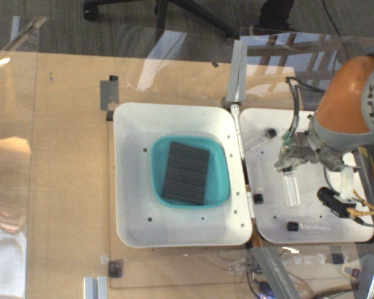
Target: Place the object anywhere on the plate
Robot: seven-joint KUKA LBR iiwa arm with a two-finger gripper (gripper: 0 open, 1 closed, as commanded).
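A dark grey ribbed rectangular block (186, 172) lies flat on the teal plate (220, 182), roughly at its centre and turned slightly. The plate sits in the middle of the left white bin (131, 185). My gripper (290, 190) hangs over the right white bin (268, 220), well to the right of the plate and apart from the block. Nothing shows in its grasp. The orange-banded wrist (349, 104) rises above it at the right.
Small black knobs (271, 132) (257, 197) (292, 226) dot the right bin's floor. A metal post (236, 73) stands behind the gap between the bins. Cables and a black connector (331, 199) trail by the arm. A chair base (168, 5) is beyond the bench.
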